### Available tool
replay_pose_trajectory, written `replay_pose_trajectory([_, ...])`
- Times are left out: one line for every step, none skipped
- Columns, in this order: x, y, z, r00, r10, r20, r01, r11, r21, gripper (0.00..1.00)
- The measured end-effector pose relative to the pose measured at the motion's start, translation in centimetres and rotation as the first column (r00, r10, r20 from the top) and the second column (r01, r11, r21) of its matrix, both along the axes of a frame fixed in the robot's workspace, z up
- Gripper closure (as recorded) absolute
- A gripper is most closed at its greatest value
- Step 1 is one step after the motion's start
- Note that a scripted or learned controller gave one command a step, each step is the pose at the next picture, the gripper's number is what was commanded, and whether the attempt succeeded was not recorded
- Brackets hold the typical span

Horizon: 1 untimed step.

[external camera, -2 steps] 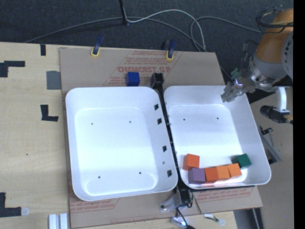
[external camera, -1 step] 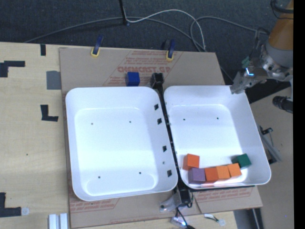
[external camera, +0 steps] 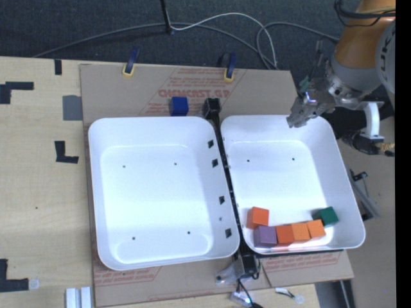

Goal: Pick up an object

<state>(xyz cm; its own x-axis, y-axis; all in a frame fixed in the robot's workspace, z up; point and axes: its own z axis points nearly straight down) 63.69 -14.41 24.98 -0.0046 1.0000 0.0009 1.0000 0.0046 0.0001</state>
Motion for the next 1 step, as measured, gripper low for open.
replay_pose_trajectory([1.11,5.20,-0.37,1.000,0.000,-0.001,0.000,1.000,0.000,1.00])
